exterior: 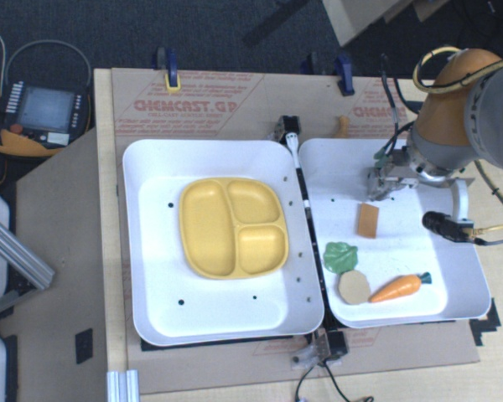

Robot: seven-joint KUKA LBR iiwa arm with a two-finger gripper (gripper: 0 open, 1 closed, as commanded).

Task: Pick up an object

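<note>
Gripper (384, 182) low over right bin (461, 300), fingers' state unclear, orange block (368, 220) just below it

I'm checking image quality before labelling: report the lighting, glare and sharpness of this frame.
Camera view: even, bright overhead light; the white bins look nearly washed out, with soft shadows along their walls; the yellow tray and carrot are sharp; the gripper is darker and less distinct; a blown-out bright patch sits at the top edge.
</note>
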